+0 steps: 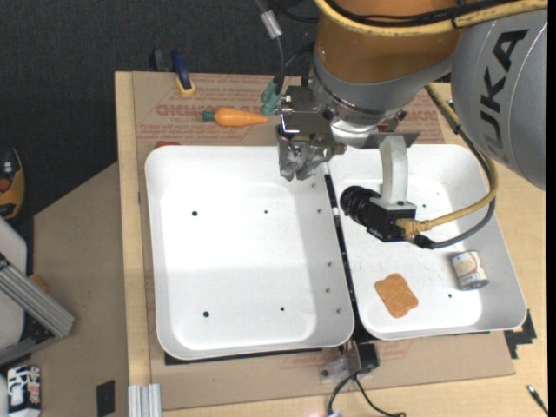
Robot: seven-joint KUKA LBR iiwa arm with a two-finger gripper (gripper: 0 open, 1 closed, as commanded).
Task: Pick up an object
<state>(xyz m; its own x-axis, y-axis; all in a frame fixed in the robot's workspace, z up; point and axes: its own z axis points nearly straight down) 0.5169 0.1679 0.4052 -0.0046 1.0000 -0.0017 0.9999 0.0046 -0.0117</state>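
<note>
The arm's broad orange band [395,16], wrapped round the grey wrist and crossed by black cables, looms closest to the lens at the top of the view, with the grey link [512,76] beside it on the right. Below it, in the right-hand shallow white bin [495,307], lie the loose objects: a flat tan cracker-like piece with rounded corners [396,294] near the front of that bin, and a small silver tin with a printed label [469,269] lying on its side just to the right of it, the two apart. The metal two-finger gripper [298,156] hangs over the far right corner of the left-hand white bin [174,233], close to the seam between the bins; whether it is spread or closed cannot be told, and nothing is seen in it. A black cylindrical fitting with a yellowish hose [378,215] hangs over the right bin. Beyond the bins, an orange carrot-shaped toy [239,118] rests on the brown cardboard sheet [139,137], near a small blue and yellow clamp [182,75].
</note>
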